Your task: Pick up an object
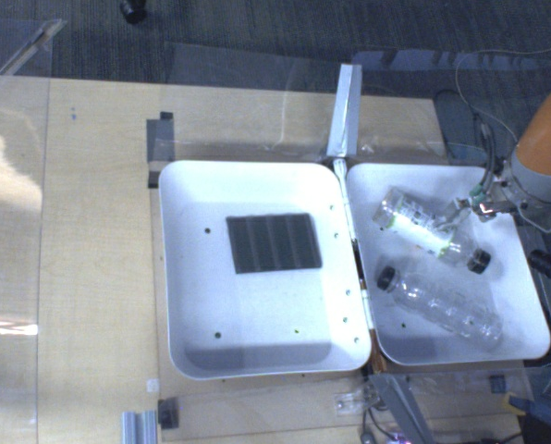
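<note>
Two shallow white plastic bins with rounded corners sit side by side on a pale wooden tabletop (91,276). The left bin (188,248), at the centre of the frame, carries a dark ribbed rectangular pad (274,243) lying flat on its floor. The right bin (525,326) holds two clear plastic bottles. The upper bottle (422,226) lies slanted with a pale greenish label and a dark cap at its lower right end. The lower bottle (442,305) is ridged and see-through, its dark cap pointing to the upper left. The end effector (479,202) hangs at the right bin's upper right, just beside the upper bottle; whether it is spread or closed cannot be told. A grey metal bar (345,109) stands above the bins' junction.
</note>
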{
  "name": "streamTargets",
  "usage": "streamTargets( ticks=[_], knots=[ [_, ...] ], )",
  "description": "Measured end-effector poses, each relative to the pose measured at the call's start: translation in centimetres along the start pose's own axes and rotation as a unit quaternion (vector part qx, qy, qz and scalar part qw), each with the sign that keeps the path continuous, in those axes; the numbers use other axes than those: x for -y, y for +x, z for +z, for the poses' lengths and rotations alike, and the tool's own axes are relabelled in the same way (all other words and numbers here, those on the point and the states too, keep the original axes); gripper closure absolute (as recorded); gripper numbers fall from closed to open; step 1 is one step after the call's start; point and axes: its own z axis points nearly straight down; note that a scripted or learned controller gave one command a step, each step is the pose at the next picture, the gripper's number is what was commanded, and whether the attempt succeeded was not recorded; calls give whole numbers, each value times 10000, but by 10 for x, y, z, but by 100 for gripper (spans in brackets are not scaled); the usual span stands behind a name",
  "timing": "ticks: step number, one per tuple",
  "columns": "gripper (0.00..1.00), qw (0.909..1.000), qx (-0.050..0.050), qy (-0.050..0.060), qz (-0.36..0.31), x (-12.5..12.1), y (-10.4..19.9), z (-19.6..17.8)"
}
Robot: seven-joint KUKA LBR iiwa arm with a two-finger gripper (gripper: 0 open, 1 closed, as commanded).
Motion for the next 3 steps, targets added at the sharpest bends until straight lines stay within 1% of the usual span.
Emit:
streamTargets(
  ticks=[1, 2, 3],
  knots=[
    [0, 9998, 1, -6, -213, 0, 0, 0],
    [0, 9981, 14, -30, -616, -4, -1, 1],
    [0, 9962, 16, -34, -875, -5, -1, 1]
  ],
)
